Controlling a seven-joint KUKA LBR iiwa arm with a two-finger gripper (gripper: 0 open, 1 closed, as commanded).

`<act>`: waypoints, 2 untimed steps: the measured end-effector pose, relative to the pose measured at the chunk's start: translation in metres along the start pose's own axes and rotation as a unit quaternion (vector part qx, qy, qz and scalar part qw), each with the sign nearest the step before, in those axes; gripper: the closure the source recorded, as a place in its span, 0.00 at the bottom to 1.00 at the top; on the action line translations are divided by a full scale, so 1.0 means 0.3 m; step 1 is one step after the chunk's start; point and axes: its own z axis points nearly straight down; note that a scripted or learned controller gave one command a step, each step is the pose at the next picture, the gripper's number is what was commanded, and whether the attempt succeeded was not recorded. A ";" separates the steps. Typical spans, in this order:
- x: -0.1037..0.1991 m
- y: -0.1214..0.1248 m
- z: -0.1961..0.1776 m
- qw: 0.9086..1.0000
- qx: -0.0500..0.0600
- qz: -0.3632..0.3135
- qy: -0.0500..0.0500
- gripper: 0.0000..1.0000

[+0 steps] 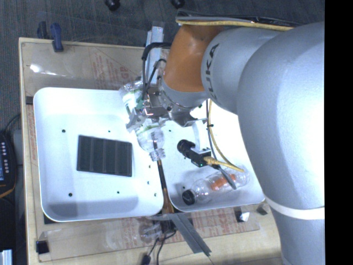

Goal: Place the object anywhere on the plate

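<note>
A dark grey ribbed plate (105, 155) lies flat in the left bin (55, 109). My gripper (145, 114) hangs over that bin's right edge, up and to the right of the plate. It is shut on a clear plastic bottle (149, 137), which sticks out on both sides of the fingers. The bottle's lower end reaches the wall between the two bins. The arm's orange band and grey body cover most of the right bin.
In the right bin (242, 195), a second clear bottle (214, 185) with a black cap and something orange inside lies near the front wall. A small clear item (149, 233) rests on the bench in front of the bins. Blue clamps (55, 33) grip the bench's far left edge.
</note>
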 end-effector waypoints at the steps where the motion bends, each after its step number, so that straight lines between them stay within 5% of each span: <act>1: 0.001 0.000 -0.001 1.000 0.000 0.000 0.000 0.00; 2: 0.127 -0.107 -0.101 0.987 -0.001 -0.162 0.000 0.00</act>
